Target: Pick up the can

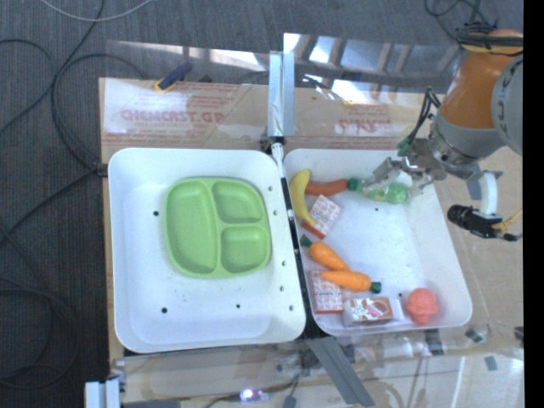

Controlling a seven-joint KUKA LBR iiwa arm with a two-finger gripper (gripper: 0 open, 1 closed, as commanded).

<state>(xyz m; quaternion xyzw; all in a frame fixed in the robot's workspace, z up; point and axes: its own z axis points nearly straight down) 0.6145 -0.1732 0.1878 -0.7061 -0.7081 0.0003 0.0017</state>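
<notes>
My gripper [399, 173] hangs over the far right corner of the right bin [450, 253]. Right under it, touching or nearly so, lies a pale green rounded object [389, 194]; I cannot tell whether it is the can. A small red-and-white patterned item [324, 215] that could be a can on its side lies beside the banana [299, 195]. Nothing visibly sits between the gripper's tips.
The right bin also holds a carrot [327, 186] at the back, two carrots [338, 269] mid-bin, a flat red-white packet [326, 292], a small box [371, 311] and a red fruit [422, 304]. The left bin [136, 313] holds a green divided plate [218, 227].
</notes>
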